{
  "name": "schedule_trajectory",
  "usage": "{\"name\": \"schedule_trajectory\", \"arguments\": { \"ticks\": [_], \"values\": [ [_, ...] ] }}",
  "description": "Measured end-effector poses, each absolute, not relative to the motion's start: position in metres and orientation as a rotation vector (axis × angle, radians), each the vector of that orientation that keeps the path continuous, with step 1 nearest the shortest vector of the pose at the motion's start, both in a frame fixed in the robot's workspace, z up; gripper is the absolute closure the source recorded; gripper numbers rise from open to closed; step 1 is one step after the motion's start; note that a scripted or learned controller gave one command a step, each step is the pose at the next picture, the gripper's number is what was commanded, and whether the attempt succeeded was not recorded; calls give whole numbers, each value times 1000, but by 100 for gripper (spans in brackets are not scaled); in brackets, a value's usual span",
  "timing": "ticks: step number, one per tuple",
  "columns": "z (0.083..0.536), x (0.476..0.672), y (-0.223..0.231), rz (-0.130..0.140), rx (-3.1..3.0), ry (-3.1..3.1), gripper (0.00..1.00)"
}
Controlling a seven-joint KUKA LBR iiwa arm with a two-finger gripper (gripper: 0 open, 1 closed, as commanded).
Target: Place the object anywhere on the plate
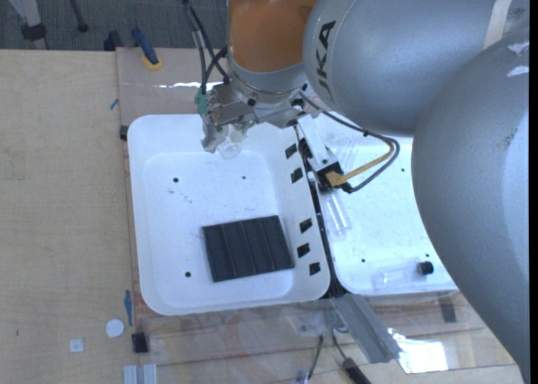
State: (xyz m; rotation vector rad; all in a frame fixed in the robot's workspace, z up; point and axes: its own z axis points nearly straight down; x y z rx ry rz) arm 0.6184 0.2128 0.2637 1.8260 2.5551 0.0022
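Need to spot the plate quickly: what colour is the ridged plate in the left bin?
Dark grey, nearly black, against the white left bin; the ridged plate shows in the camera view.

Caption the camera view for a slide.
End effector poised over left bin, above the dark ridged plate.

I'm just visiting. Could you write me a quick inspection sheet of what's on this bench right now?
Surface: wooden bench with two white bins, left bin, right bin.
Job's things: dark ribbed plate in left bin; clear tube with a black cap in right bin.
Clutter: small bits on bench at lower left.
Gripper: gripper over left bin's far end; grip unclear.
Cables: yellow cable and black ones on the arm.
Surroundings: grey floor beyond bench.
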Motion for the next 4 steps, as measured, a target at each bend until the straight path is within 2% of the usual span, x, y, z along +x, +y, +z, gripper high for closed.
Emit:
{"name": "schedule_trajectory", "arguments": {
  "ticks": [2, 3, 4],
  "values": [
    [249, 590, 217, -5, 2109, 2332, 100],
    [235, 586, 200, -2, 1585, 2715, 100],
    [235, 586, 200, -1, 1584, 2715, 0]
  ]
}}
